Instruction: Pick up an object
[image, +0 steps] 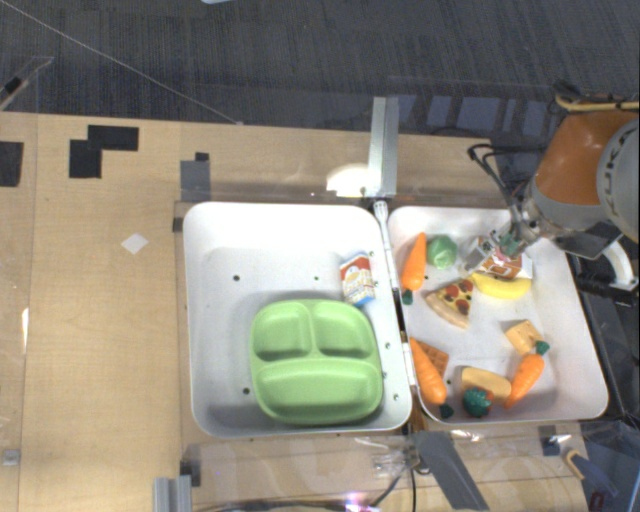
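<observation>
Left bin (215, 300): one green tray (315, 362), one packet (357, 279). Right bin (575, 330): three carrots (414, 262), one pizza slice (452, 301), one banana (502, 288), one green ball (441, 250). Hand (508, 243) at 1 o'clock over the banana; grip can't tell.

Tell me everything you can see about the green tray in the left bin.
The green tray is a light green divided plate, plastic by its look, with rounded corners and three compartments: two small ones on the far side and one wide one on the near side. It lies flat, right way up, on the floor of the left bin, toward its near right corner. Nothing sits in it. A small packet lies by its far right corner.
</observation>
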